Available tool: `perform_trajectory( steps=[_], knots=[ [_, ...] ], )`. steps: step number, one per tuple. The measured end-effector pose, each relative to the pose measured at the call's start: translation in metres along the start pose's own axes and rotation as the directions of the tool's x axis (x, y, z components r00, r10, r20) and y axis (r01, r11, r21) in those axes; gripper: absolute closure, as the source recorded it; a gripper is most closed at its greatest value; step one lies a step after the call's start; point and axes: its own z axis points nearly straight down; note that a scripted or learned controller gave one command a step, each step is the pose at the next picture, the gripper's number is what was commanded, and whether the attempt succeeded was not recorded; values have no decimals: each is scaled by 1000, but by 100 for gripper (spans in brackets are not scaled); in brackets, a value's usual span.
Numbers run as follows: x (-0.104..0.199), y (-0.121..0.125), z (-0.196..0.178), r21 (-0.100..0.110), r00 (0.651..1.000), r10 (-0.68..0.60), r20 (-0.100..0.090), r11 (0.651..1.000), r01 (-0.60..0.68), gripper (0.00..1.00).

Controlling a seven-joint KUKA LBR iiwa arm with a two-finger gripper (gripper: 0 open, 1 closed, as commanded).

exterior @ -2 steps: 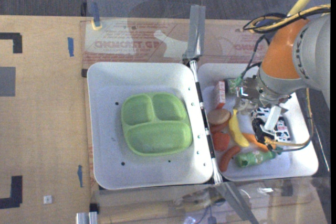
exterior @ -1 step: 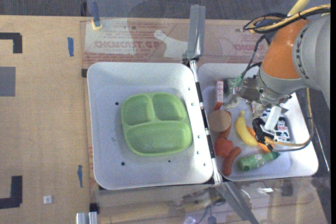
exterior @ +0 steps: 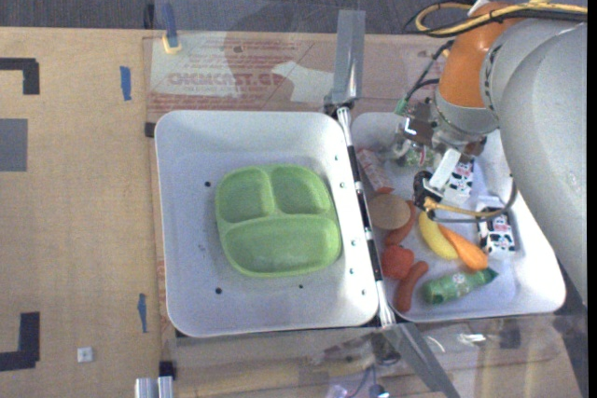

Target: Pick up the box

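Note:
A small white box (exterior: 456,173) with red and blue print lies tilted in the back half of the right bin (exterior: 541,289). A second white carton (exterior: 499,235) with black patches lies further right, near the arm. My gripper (exterior: 413,143) hangs under the orange wrist band, low over the back left part of the right bin. It is just left of the printed box and apart from it. Nothing shows in its grasp.
The right bin also holds a brown round toy (exterior: 391,212), a banana (exterior: 432,236), a carrot (exterior: 464,247), red sausages (exterior: 405,272) and a green bottle (exterior: 454,285). In the left bin (exterior: 187,144) lies a green divided plate (exterior: 277,220). The grey arm covers the right bin's right side.

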Motion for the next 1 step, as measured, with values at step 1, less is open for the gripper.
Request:
perform_trajectory(
  steps=[1],
  knots=[
    [-8, -26, 0, 4, 916, 401, 1, 916, -401, 0]
  ],
)
